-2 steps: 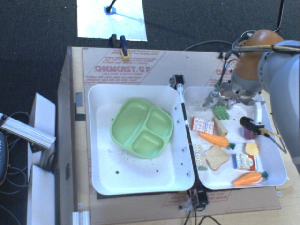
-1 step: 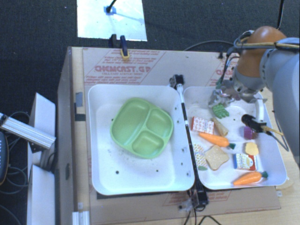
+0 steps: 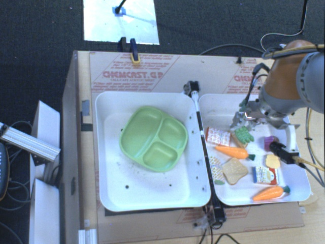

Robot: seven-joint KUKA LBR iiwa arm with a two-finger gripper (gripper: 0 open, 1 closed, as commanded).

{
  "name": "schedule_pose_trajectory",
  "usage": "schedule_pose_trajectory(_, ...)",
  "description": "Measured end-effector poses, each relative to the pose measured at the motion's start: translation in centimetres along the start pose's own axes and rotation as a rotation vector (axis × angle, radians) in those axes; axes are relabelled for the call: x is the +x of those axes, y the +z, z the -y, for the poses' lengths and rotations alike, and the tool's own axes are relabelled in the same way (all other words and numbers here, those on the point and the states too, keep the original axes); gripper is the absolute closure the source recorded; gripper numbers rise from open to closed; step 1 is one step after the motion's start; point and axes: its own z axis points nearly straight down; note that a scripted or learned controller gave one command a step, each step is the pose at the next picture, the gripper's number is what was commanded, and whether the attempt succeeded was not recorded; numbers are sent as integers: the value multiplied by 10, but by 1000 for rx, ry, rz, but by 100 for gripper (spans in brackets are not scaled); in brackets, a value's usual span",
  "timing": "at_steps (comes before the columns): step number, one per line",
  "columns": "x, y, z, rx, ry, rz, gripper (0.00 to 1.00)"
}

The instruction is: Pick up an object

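The right bin (image 3: 223, 104) holds several toy foods. A green leafy piece (image 3: 244, 135) lies beside a red-and-white packet (image 3: 218, 136) and an orange carrot (image 3: 232, 151). Nearer the front lie a bread slice (image 3: 235, 171), a second packet (image 3: 265, 175) and another carrot (image 3: 268, 192). A purple piece (image 3: 270, 142) and a yellow piece (image 3: 273, 161) sit at the right. My gripper (image 3: 243, 118) hangs low over the bin's back part, just behind the green leafy piece. The wrist hides what is directly below it.
A green divided plate (image 3: 154, 138) lies tilted in the left bin (image 3: 114, 187). The metal divider (image 3: 200, 136) runs between the two bins. Cables (image 3: 310, 161) trail along the right bin's right side.
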Motion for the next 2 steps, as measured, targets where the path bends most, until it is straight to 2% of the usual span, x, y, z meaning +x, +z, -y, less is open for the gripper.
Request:
schedule_pose_trajectory(1, 40, -43, 82, 2, 0, -1, 100)
schedule_pose_trajectory(2, 87, -114, 110, -1, -1, -1, 100)
